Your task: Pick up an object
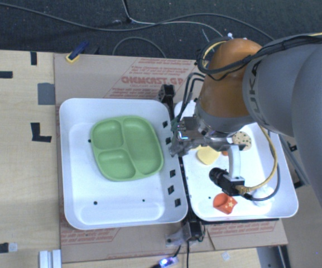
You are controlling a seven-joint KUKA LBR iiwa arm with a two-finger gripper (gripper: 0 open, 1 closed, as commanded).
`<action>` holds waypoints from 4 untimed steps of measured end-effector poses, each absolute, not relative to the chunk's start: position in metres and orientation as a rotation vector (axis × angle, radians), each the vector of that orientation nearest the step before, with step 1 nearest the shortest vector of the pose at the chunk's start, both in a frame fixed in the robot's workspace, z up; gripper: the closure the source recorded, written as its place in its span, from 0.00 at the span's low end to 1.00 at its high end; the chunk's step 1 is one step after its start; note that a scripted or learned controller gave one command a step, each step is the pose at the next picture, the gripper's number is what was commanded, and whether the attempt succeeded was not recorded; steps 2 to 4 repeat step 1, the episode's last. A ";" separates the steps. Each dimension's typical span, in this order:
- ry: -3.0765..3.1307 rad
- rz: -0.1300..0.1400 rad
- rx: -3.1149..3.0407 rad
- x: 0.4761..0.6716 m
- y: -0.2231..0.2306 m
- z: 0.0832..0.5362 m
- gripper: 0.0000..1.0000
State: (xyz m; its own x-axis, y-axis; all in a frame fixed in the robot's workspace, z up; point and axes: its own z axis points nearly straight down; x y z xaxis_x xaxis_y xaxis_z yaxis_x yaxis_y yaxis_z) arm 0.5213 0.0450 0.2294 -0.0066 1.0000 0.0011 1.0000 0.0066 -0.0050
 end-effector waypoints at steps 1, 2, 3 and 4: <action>-2.225 0.005 -2.213 0.523 0.094 0.217 1.00; -2.225 0.005 -2.213 0.523 0.094 0.217 1.00; -2.225 0.005 -2.213 0.523 0.094 0.217 1.00; -2.225 0.005 -2.213 0.523 0.094 0.217 1.00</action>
